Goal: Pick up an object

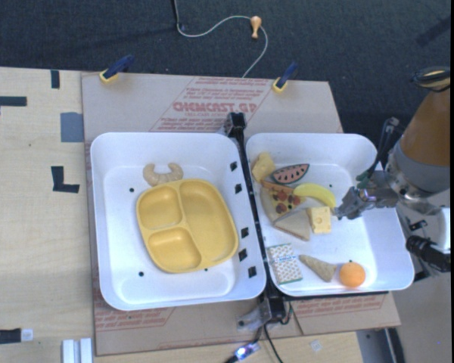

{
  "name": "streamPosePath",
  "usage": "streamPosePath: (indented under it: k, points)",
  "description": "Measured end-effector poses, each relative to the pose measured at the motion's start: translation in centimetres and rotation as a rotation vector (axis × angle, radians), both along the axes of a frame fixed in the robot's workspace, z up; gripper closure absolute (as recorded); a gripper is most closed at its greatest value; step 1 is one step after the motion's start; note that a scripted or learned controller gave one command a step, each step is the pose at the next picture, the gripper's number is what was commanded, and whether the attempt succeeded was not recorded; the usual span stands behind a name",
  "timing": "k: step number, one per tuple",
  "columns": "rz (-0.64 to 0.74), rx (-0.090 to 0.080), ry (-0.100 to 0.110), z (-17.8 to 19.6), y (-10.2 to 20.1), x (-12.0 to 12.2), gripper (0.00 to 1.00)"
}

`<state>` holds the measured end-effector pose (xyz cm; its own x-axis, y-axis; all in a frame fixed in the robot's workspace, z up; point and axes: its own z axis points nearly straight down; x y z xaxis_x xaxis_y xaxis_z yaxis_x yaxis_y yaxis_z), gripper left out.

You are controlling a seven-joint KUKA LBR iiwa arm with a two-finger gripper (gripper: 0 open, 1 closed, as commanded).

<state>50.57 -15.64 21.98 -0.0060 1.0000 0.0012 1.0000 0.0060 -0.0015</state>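
The table (30, 203) carries 2 shallow white bins side by side on a cardboard sheet (212, 104) held by 2 clamps at its far edge.

Left bin (110, 225): contains 1 yellow divided plate (186, 225) with 3 compartments, lying flat near the centre. A small tan curved piece (163, 174) lies just beside the plate's far edge.

Right bin (378, 237): contains a cluster of toy food in its left half. A watermelon slice (290, 174) lies at the far side, with a banana (315, 194) just beside it. A pizza slice (281, 198) and a grey wedge (293, 223) lie close to the divider. A yellow cheese block (320, 219) sits touching the wedge. Near the front edge lie a small patterned packet (284, 263), a cone-shaped piece (316, 267) and an orange (352, 274), the cone and orange just beside each other.

The arm enters from the right. The end effector (348, 205) is low inside the right bin, just beside the cheese block and the banana tip. Whether it is open or closed cannot be determined; no object is seen gripped.
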Motion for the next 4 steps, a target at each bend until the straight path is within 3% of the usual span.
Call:
streamPosePath:
  k: [1, 4]
  points:
    - [-0.001, 0.0, 0.0, 0.4, 4.6, 1.2, 1.0]
    - [0.002, 0.0, -0.001, 0.1, 19.0, 9.4, 1.0]
